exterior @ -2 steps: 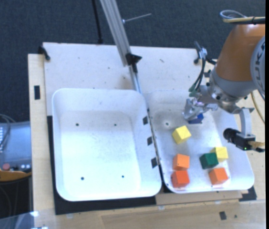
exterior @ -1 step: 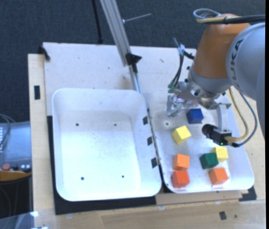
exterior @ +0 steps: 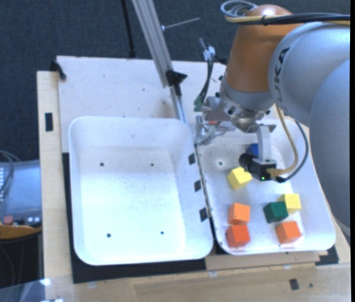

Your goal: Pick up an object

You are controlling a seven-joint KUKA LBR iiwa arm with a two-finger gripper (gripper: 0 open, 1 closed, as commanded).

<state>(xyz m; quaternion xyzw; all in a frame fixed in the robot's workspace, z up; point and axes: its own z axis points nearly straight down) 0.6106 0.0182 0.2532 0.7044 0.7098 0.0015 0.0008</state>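
Observation:
Several small blocks lie in the right bin (exterior: 326, 230). A yellow block (exterior: 239, 178) sits near its middle, with an orange block (exterior: 240, 213) and a red-orange block (exterior: 238, 234) in front of it. A green block (exterior: 276, 211), a smaller yellow block (exterior: 293, 201) and another orange block (exterior: 288, 231) lie to the right. A blue block (exterior: 252, 151) is partly hidden behind a black cable fitting. My gripper (exterior: 208, 131) hangs at the bin's far left corner, close to the wall between the bins and well behind the blocks. Nothing shows in its grasp.
The left bin (exterior: 133, 187) stands beside the right one, sharing a wall with black clips (exterior: 198, 185). A slanted metal rail (exterior: 155, 36) rises behind the bins. The grey arm and its orange band (exterior: 253, 49) cover the right bin's far right part.

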